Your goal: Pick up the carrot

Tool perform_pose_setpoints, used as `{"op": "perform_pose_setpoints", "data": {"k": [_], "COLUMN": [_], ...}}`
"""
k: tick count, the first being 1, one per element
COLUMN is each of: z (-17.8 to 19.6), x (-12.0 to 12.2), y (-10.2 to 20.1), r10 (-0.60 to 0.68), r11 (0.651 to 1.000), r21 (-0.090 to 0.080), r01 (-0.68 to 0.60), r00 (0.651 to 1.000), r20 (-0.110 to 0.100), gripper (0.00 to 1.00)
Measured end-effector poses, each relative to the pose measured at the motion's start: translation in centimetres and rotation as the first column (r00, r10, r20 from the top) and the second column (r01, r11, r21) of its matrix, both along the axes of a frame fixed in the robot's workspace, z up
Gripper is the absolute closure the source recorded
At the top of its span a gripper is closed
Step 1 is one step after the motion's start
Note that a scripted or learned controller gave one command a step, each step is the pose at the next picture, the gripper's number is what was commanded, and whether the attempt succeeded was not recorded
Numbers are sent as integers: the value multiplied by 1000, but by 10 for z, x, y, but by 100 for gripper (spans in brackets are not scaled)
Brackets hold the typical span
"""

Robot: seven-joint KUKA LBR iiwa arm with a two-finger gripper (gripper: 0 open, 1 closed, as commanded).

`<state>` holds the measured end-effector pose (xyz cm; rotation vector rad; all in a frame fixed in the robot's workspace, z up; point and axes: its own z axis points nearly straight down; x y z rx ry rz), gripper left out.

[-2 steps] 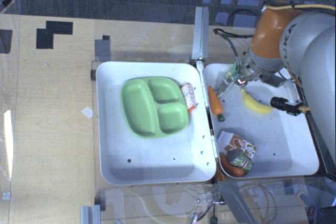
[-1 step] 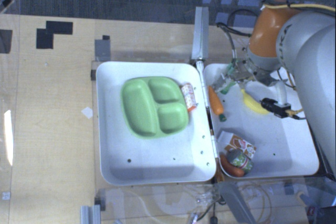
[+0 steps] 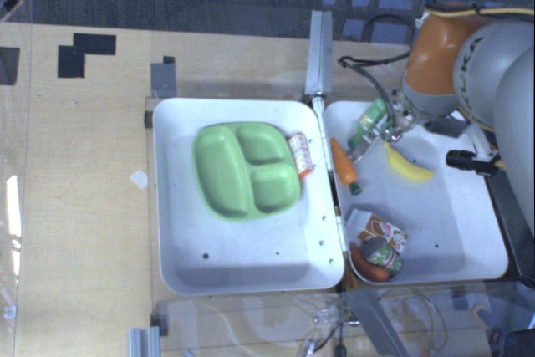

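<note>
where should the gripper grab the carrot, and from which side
Probably the carrot is best gripped at mid-body, coming straight down from above. It lies flat along the left wall of the right bin, its green end toward the bin's middle. Close the gripper across its narrow width; the wall leaves little room on that side, so shift slightly right.

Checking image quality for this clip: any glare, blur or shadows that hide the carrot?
Camera view: soft overall; carrot clear by the right bin's left wall, in no shadow. Glare streaks the bench at left. The hand is small and blurred.
</note>
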<state>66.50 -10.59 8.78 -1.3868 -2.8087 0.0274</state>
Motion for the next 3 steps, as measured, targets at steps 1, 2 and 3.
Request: {"op": "perform_pose_setpoints", "data": {"k": [1,2,3], "z": [3,4,1], "x": [-13,-31,-11], "y": [12,14,15], "r10": [317,-23,-323], "r11": [948,1000,946], "r21": [-1,0,12], "r01": [-317,23,322], "r00": [948,999,946], "r20": [29,36,17], "gripper": [0,0,0]}}
